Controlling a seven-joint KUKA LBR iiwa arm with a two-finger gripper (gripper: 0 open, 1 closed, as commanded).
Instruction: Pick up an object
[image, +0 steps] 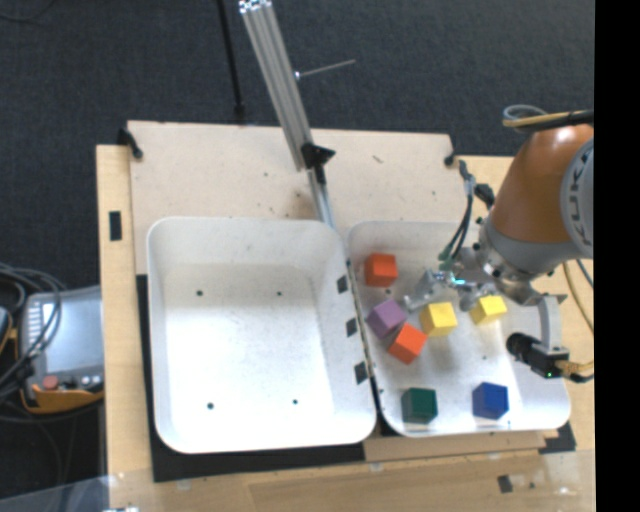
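Seven small blocks lie in the right bin (540, 412), all close to the gripper (440, 285). One yellow block (438, 317) sits just below the gripper's tip, and a second yellow block (487, 308) lies just beside it, toward the arm's wrist. A purple block (386, 317) and an orange block (407, 343) touch each other a little past the tip, away from the arm. Another orange block (380, 268) rests apart, beyond the tip toward the bin's far rim. A green block (419, 404) and a blue block (490, 400) sit well apart from the tool, near the bin's near rim.

Whether the gripper is wide or narrow I cannot tell; the metal parts at its tip blur together, and no block shows between them.

My judgement: the nearest yellow block is the sensible target. To do it well, the tool should centre over that block alone, turning so it closes across free sides and does not catch the purple neighbour.

No brand, label or writing can be read anywhere.

The left bin (250, 420) lies far beyond the tip.
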